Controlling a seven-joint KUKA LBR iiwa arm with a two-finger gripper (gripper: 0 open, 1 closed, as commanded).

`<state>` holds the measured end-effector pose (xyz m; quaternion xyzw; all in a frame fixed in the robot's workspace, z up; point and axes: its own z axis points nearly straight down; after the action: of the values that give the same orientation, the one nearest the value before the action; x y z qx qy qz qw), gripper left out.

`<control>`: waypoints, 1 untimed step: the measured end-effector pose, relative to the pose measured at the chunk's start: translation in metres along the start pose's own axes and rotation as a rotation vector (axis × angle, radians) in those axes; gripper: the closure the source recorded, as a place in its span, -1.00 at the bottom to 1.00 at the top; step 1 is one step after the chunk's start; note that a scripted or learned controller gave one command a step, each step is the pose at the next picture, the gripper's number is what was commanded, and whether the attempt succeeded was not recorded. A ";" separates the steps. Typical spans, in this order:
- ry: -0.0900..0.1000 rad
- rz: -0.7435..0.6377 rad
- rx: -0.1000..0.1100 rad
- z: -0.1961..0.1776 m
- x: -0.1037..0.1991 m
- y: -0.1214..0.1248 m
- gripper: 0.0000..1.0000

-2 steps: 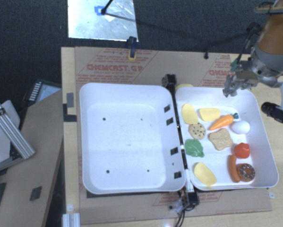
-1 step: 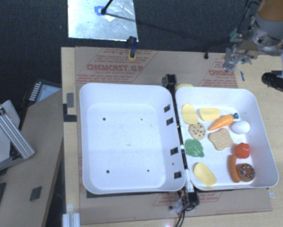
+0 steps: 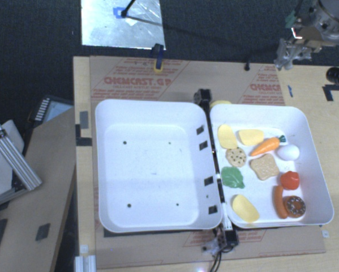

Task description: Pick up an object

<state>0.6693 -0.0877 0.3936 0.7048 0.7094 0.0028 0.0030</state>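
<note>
The right bin (image 3: 313, 146) holds several toy foods: an orange carrot (image 3: 265, 146), a white egg (image 3: 288, 152), a cookie (image 3: 235, 157), a slice of toast (image 3: 264, 166), a green leaf (image 3: 232, 177), a red tomato (image 3: 290, 179), a sausage (image 3: 279, 202), a chocolate donut (image 3: 294, 206) and yellow pieces (image 3: 245, 207). My gripper (image 3: 288, 51) hangs high at the top right, beyond the far edge of the right bin and well away from all the foods. I see nothing in it.
The left bin (image 3: 152, 163) lies beside the right one, joined by a black hinge strip (image 3: 211, 152). A yellow item (image 3: 220, 103) peeks out behind the right bin's far rim. A shiny metal sheet (image 3: 121, 16) lies at the back left.
</note>
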 end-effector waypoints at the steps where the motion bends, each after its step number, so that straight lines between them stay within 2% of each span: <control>1: -0.001 0.000 -0.005 -0.092 0.004 -0.003 1.00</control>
<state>0.6653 -0.0832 0.4856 0.7049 0.7093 0.0044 0.0053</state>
